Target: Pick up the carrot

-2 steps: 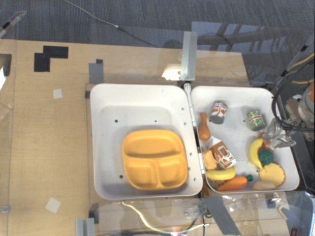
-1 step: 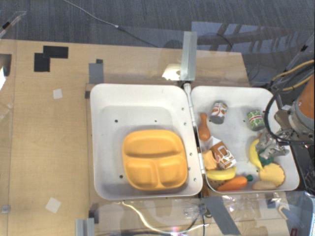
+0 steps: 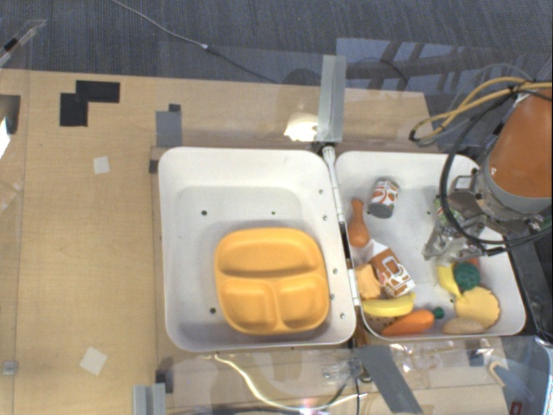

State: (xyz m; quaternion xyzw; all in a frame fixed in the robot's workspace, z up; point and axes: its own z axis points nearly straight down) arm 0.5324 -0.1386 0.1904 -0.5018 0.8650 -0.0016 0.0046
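The orange carrot lies along the front wall of the right bin, just below a banana. My gripper hangs over the right half of that bin, up and to the right of the carrot and well apart from it. It points down at bare bin floor and stands open with nothing between its fingers. The arm's orange band sits above it at the right edge.
Around the carrot lie a brown-and-white carton, a drumstick, a small can, a green piece, a yellow fruit and a potato. The left bin holds a yellow divided plate.
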